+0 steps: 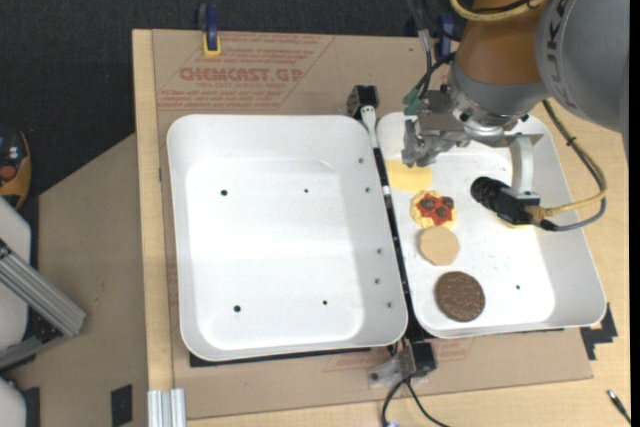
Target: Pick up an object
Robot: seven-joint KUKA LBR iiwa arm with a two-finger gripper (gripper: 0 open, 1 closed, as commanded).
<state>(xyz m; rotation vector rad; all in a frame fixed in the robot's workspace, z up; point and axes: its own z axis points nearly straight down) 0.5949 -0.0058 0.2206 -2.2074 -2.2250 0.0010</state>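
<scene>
Your claw hangs low in the right bin, and you cannot tell how it is set. The yellow piece lies directly beneath it, with the red-topped piece, tan disc and brown disc in a line nearer you.

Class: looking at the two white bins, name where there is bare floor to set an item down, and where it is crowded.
The left bin offers bare floor from wall to wall. In the right bin, the near right corner beside the brown disc is bare. Its left side is crowded: yellow piece, red-topped piece, tan disc, with the gripper above.
</scene>
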